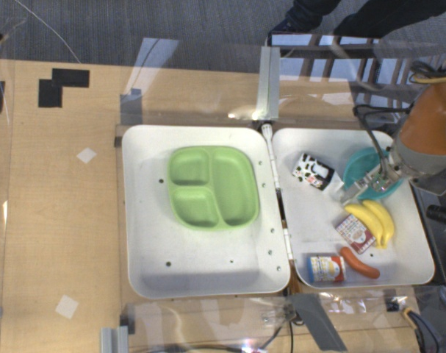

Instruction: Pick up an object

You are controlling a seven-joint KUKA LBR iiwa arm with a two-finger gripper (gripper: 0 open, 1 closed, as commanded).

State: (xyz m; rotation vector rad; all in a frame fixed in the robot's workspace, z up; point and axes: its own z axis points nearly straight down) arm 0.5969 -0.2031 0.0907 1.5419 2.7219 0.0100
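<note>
The right bin (311,219) holds several objects. A teal bowl (361,165) sits at its back right, and my gripper (368,183) is low over the bowl's front rim, reaching in from the right under the orange-banded wrist (430,120). Yellow bananas (377,220) lie just in front of the gripper. A red-and-white packet (354,232) lies against them. A black-and-white spotted object (313,171) lies to the bowl's left. A red sausage (360,263) and a small can (326,268) lie near the front wall.
The left bin (145,219) holds a green divided plate (211,187). A metal divider (276,197) separates the bins. Cables and a dark frame (369,72) stand behind the right bin.
</note>
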